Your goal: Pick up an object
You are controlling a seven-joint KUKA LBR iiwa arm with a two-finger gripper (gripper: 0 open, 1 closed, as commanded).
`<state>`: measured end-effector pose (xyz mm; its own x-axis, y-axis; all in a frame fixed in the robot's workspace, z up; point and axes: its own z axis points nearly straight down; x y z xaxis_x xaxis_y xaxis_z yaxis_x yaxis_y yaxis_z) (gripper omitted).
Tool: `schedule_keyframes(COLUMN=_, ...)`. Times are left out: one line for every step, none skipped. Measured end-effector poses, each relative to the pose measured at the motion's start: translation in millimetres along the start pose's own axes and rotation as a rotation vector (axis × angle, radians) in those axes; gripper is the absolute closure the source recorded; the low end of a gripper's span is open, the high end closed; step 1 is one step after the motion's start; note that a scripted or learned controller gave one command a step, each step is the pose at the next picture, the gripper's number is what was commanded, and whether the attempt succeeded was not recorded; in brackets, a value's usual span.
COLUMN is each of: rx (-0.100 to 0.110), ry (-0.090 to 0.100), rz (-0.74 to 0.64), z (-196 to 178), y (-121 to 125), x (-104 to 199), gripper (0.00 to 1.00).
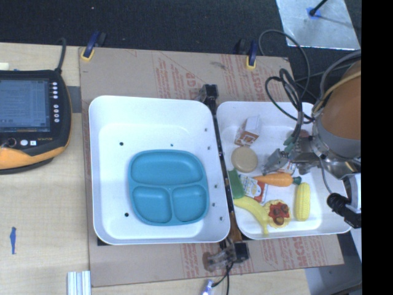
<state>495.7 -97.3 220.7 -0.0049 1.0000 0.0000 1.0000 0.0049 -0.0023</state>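
1. Hovering low in the right white bin (228, 134), two-finger gripper (277, 160) sits just above the orange plastic carrot (277, 179)
2. Grip state: can't tell, nothing visibly held
3. Yellow corn cob (302, 201) lies beside it

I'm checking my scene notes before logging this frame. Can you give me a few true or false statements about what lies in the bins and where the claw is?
1. The blue tray lies in the left bin. True.
2. The corn lies in the left bin. False: it lies in the right bin, near its right side.
3. The claw is over the right bin, just above the carrot. True.
4. The banana rests on the blue tray. False: it lies in the right bin, near the front edge.
5. The round can sits left of the claw. True.
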Motion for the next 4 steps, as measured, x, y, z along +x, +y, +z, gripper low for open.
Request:
schedule_keyframes(rx=0.002, ry=0.0, rz=0.0, z=130, y=-20, x=-15, gripper=0.0)
schedule_keyframes(rx=-0.001, ry=-0.001, rz=0.002, z=87, y=43, x=-37, gripper=0.0)
schedule_keyframes(rx=0.001, ry=-0.001, rz=-0.001, z=129, y=70, x=-46, gripper=0.0)
schedule_keyframes(rx=0.002, ry=-0.003, rz=-0.004, z=119, y=70, x=-47, gripper=1.0)
